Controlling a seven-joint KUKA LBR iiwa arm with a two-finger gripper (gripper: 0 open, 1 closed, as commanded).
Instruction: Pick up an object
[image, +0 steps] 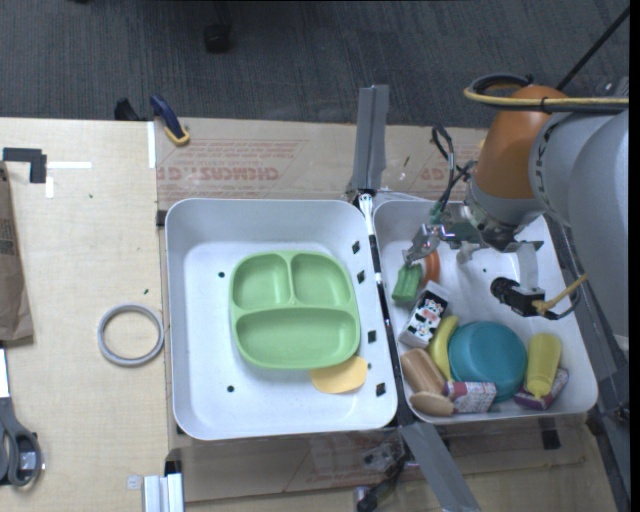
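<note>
My gripper (424, 243) hangs low over the upper left part of the right bin (572, 330), under the orange wrist band (512, 150). Just below it lie a green block (407, 284) and a small orange item (432, 266); I see no object held by the gripper. Further down the same bin lie a black-and-white carton (427, 315), a yellow banana (441, 345), a blue bowl (487, 360), a yellow bottle (543, 362), a tan bun (420, 372) and a pink-and-white can (473, 396). The left bin (190, 300) holds a green divided plate (295, 310) and a flat yellow piece (340, 377).
The bins' inner walls meet in a ridge (372, 300) right beside the gripper. On the bench to the left lie a grey tape ring (131, 333), scissors (15, 452), a brown bag (10, 270) and a blue clamp (170, 118). A grey post (371, 135) stands behind the bins.
</note>
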